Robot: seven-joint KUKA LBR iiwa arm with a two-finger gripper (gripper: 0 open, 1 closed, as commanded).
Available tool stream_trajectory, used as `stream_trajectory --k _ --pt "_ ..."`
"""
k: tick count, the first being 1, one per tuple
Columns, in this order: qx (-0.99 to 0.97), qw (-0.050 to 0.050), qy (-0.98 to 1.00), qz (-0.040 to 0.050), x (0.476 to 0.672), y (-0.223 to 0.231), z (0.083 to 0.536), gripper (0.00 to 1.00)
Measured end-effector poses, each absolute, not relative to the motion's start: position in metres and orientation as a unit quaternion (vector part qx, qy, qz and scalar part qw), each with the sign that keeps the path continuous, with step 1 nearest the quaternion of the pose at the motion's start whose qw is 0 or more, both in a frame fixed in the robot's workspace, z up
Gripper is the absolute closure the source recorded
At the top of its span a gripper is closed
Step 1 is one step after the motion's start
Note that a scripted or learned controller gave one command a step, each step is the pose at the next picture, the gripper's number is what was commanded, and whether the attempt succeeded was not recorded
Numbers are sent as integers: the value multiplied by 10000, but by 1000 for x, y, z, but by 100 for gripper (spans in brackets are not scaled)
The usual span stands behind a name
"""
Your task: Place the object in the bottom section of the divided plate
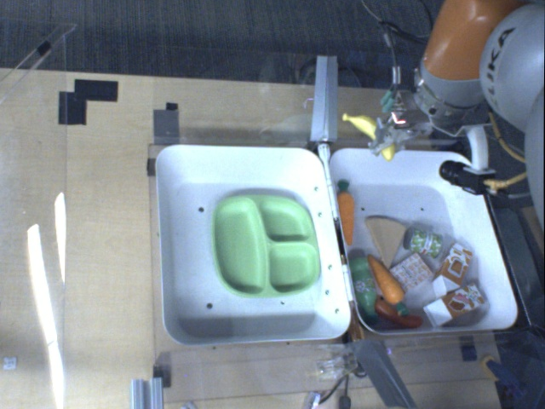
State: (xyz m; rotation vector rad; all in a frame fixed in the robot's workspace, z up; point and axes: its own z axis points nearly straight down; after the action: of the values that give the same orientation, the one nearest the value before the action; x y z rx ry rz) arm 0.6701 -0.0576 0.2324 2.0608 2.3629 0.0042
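Camera view: the pincer (pixel 393 130) is seen above the right bin's (pixel 477 313) far rim, closed on a yellow banana (pixel 362 124). The green divided plate (pixel 266 244) lies well left and nearer. The thin end-grip could let the banana slip during transfer.

One fixed cam above bench, angled down on left bin (pixel 174 254) & right bin (pixel 502 301).

The pale wooden desk (pixel 102 228) carried two shallow white bins side by side. The right bin (pixel 502 301) sat just below the pincer (pixel 393 130); the left bin (pixel 183 254) lay down and to its left. Black markers (pixel 85 99) lay on the desk far to the pincer's left.
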Motion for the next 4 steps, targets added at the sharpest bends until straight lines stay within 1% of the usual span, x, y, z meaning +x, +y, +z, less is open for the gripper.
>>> stream_trajectory --k 1,2,3,4 --pt "7201 14 6939 20 612 8 237 100" --pt "7476 16 6641 25 609 41 282 100" --pt "7453 29 6667 40 610 42 293 100" --pt "7739 3 6333 13 523 95 271 100"
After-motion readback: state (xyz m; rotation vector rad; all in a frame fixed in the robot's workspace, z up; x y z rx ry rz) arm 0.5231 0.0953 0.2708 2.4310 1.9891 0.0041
